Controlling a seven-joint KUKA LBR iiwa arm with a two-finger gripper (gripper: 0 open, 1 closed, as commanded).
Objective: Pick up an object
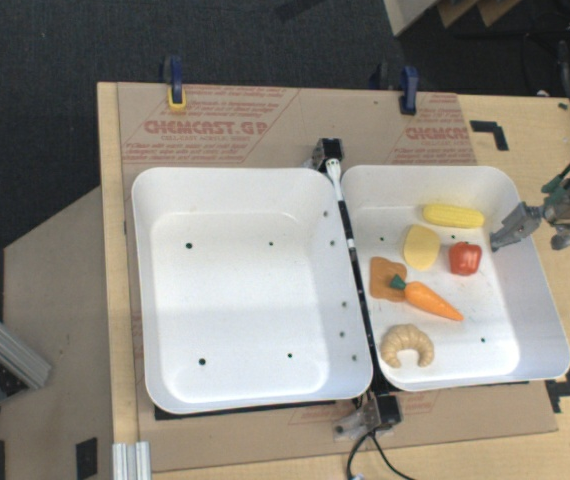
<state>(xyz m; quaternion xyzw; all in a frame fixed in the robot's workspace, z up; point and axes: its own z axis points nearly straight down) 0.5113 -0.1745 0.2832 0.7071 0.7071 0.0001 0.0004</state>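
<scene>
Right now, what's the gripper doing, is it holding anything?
Gripper: at the right bin's right rim, nothing visibly held; open or closed cannot be told.

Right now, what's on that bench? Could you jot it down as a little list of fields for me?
left bin: nothing visible in it
right bin: five toy foods
corn cob: yellow, toward the far side
yellow block: just below the corn
red piece: right of the yellow block
carrot: orange, green end touching a flat orange piece
croissant: tan, nearest the front rim
gripper: at the right bin's right rim, holding nothing
</scene>
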